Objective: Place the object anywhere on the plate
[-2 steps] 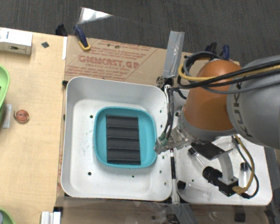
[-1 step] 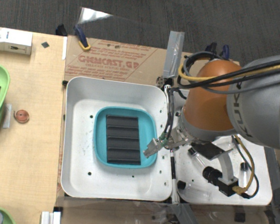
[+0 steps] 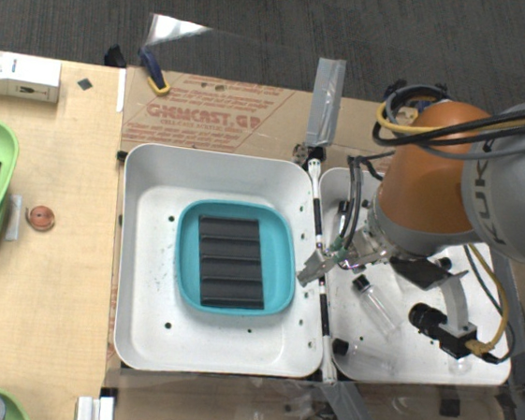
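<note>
- Gripper [image 3: 317, 267] sits at centre-right of the frame, over the divider between the 2 bins; its state cannot be told
- Plate [image 3: 188, 243], teal with a dark ribbed insert, lies in the left bin [image 3: 136, 331]
- Clear object [image 3: 376, 305] lies in the right bin [image 3: 395, 365], below the wrist
- Risk: clear object is hard to see; a grasp may miss, and the bin rim may catch the tool

The arm [image 3: 435, 186] hides much of the right bin [image 3: 359, 357], perhaps the claw too.
</note>
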`<control>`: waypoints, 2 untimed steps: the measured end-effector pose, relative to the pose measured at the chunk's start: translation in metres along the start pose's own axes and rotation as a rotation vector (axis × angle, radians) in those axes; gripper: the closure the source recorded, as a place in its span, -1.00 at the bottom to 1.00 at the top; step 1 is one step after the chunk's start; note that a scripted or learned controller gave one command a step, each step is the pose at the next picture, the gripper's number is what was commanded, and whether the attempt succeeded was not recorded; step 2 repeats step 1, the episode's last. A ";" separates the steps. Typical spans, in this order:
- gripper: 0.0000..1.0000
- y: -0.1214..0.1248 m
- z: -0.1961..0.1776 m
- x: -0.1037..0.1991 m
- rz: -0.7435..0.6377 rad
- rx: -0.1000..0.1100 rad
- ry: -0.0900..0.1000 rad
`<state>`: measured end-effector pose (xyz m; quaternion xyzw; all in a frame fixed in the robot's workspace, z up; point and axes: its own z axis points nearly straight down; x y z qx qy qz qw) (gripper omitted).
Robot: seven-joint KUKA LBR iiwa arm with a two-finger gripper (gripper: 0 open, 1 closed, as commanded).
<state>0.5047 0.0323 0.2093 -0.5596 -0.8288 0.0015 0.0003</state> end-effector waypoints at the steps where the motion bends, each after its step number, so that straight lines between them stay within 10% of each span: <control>1: -1.00 0.074 0.019 0.024 0.037 0.001 0.000; 2: -1.00 0.074 0.019 0.024 0.037 0.001 0.000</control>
